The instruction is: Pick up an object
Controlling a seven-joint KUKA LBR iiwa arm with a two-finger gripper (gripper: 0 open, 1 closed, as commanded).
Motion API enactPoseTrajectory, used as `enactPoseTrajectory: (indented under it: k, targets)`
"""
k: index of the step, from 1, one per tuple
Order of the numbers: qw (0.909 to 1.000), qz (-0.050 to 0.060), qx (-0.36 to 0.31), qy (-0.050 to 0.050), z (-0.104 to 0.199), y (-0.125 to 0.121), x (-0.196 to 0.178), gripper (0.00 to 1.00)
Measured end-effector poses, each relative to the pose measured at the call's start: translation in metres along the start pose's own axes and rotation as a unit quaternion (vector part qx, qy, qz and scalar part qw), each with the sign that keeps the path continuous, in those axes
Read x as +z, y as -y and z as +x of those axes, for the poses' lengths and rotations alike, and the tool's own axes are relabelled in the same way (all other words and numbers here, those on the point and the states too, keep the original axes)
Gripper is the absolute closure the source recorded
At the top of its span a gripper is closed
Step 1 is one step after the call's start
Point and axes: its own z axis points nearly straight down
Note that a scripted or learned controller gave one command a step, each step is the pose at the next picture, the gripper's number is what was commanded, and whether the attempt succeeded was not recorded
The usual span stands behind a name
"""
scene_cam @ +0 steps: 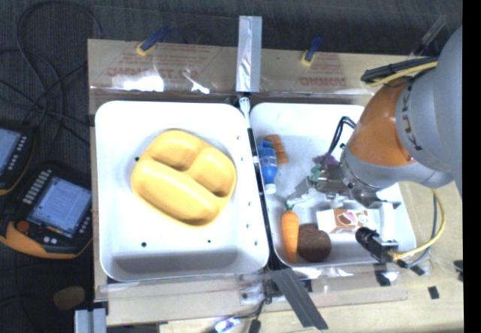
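Observation:
My gripper hangs low over the middle of the right bin, under the grey arm with its orange band. Below and to its left lie an orange carrot and a dark brown lump, side by side at the bin's front. A small white packet with a red-brown picture lies just right of the gripper, partly under the wrist. Against the bin's left wall rests a blue bottle with a small orange item beside it. The left bin holds a big yellow lumpy object.
A metal divider strip stands behind the seam between the two bins. Cables and handheld control pendants lie on the floor to the left. A black-and-yellow cable trails over the right bin's front right corner.

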Motion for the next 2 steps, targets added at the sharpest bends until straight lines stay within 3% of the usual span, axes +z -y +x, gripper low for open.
enactPoseTrajectory:
  k: [1,2]
  targets:
    - [0.9933,0.000,-0.116,0.001,0.054,-0.014,-0.061,0.00]
    - [0.9721,0.000,-0.234,0.002,0.036,-0.073,-0.062,0.00]
